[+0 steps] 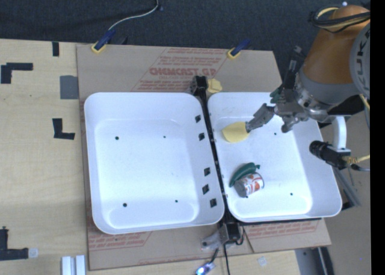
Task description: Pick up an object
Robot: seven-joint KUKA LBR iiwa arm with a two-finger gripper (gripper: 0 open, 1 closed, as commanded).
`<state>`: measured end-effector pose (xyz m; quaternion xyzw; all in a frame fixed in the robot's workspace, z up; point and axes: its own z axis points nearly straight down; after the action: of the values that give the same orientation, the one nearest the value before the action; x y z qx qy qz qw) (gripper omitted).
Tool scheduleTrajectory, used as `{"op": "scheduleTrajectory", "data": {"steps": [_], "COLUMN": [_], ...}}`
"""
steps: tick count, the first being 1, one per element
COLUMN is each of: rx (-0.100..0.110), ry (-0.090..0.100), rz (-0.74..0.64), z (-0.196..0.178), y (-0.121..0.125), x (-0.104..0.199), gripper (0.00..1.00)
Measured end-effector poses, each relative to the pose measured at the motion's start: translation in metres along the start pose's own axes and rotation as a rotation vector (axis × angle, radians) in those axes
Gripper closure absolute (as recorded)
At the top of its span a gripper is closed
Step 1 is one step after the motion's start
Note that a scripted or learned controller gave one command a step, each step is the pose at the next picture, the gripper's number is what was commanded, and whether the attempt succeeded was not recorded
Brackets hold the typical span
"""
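Arm: grey w/ orange band, reaches in from right over the right bin [313, 204]
Gripper [269, 120]: fingers spread wide, nothing between them; one finger tip [251, 126] just beside the yellow piece, other finger [287, 125] well apart from it
Yellow piece [235, 132]: lies flat in right bin, upper left part, near the divider
Small can [249, 185]: red-white label, on its side w/ green bit on top, lower middle of right bin
Left bin [96, 147]: sits beside right bin, on cardboard sheet [174, 69]
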<state>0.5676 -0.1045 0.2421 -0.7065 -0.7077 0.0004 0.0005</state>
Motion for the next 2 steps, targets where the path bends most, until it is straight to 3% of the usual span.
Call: {"op": "scheduleTrajectory", "data": {"steps": [1, 2], "rx": [0.009, -0.002], "ry": [0.001, -0.001], "rz": [0.001, -0.001], "z": [0.126, 0.16], "y": [0.002, 0.065], "x": [0.0, -0.022], "gripper": [0.0, 0.0]}}
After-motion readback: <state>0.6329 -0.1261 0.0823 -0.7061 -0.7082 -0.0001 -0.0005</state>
